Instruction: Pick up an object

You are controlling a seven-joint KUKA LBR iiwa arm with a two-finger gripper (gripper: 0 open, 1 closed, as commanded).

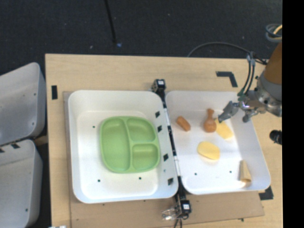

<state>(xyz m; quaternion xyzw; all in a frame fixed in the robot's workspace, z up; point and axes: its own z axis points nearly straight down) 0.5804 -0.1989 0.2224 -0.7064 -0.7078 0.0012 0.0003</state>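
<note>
A pale wooden counter (118, 70) fills the middle, set against a dark carpeted floor (142, 18) running across the top from ten to two o'clock. A thin black cable (110, 18) crosses that floor toward twelve. At nine o'clock two light grey panels (19, 103) stand beside the counter.

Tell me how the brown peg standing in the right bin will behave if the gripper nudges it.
The peg stands upright and looks tall for its base, so a sideways nudge would likely tip it. Its rounded shape suggests it would then roll across the smooth bin floor. It sits close to a yellow piece, which may stop it.
</note>
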